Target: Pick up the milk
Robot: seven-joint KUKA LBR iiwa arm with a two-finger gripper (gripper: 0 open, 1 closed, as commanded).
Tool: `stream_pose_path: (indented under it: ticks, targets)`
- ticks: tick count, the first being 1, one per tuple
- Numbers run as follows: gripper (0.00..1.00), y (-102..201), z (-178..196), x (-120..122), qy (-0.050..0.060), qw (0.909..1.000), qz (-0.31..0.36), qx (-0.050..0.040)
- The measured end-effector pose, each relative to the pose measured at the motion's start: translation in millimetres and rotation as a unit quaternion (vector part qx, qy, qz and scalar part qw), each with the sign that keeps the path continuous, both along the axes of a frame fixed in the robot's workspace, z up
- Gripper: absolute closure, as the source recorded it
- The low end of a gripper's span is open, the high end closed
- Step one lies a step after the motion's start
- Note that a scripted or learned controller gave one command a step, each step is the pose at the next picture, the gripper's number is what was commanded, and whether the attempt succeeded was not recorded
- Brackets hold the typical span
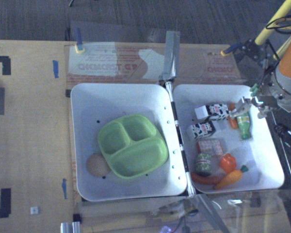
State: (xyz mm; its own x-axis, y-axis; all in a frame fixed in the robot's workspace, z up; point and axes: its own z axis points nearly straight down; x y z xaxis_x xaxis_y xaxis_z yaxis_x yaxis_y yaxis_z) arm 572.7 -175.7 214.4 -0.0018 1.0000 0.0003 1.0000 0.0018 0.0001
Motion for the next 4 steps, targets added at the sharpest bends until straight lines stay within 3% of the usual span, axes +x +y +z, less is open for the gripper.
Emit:
stream_pose_path:
  ticks: [1,2,3,4]
  targets:
    - [0.00,57,-77,25,0.000,0.9995,0.032,0.0000]
    - [0.00,82,-128,46,-0.002,0.9998,0.019,-0.0002]
    - [1.00,82,-116,48,-0.005,0.9998,0.019,-0.0003]
    - [1.00,65,-94,38,-0.001,0.9952,-0.098,-0.0006]
